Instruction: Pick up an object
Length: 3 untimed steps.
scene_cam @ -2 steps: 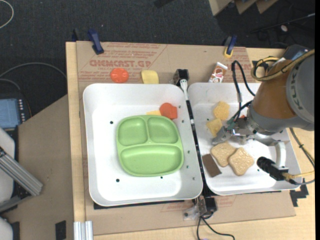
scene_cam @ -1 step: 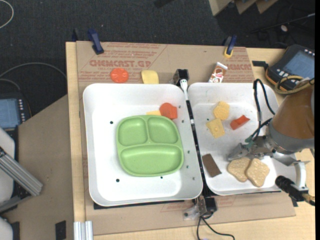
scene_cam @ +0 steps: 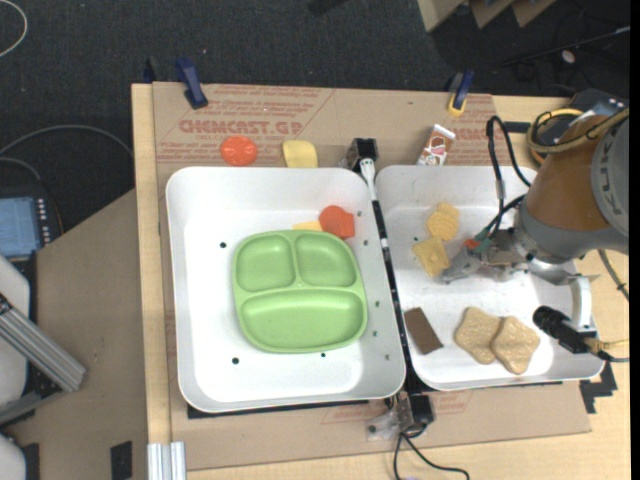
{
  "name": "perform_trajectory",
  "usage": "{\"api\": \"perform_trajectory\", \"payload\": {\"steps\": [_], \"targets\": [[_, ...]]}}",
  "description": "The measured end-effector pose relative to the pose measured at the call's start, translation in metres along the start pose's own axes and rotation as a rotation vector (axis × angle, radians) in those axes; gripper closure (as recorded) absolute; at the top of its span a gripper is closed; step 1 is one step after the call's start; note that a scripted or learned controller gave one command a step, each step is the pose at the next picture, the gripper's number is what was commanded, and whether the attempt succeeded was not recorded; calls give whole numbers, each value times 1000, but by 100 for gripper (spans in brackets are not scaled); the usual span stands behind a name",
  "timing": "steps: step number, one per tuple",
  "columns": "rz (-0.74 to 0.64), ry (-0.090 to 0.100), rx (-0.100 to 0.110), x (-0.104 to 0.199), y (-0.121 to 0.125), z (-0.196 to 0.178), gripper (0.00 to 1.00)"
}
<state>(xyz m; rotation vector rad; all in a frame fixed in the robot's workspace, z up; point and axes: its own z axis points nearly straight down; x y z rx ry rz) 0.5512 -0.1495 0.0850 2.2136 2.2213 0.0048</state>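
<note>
My gripper (scene_cam: 462, 264) reaches down into the right bin (scene_cam: 560, 368) from the right, below the orange band of the arm (scene_cam: 565, 183). Its tip is just right of a yellow wedge-shaped piece (scene_cam: 431, 257), close to it or touching it. A rounder yellow piece (scene_cam: 444, 219) lies a little farther back. Two tan toast slices (scene_cam: 496, 338) rest near the bin's front, and a dark brown bar (scene_cam: 421, 329) lies at the front left. I see nothing held in the gripper.
The left bin (scene_cam: 200, 268) holds a green divided plate (scene_cam: 298, 290), with an orange-red item (scene_cam: 338, 221) and a yellow bit behind it. On the board behind the bins are an orange item (scene_cam: 238, 150), a yellow item (scene_cam: 299, 154), a small carton (scene_cam: 436, 145) and two blue clamps (scene_cam: 190, 83).
</note>
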Motion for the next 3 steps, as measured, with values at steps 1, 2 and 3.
{"api": "perform_trajectory", "payload": {"steps": [1,2,3], "targets": [[-2,-1,-6,1,112,-1,0],[1,-2,0,0,108,-11,100],[-2,2,-6,49,99,-96,100]]}}
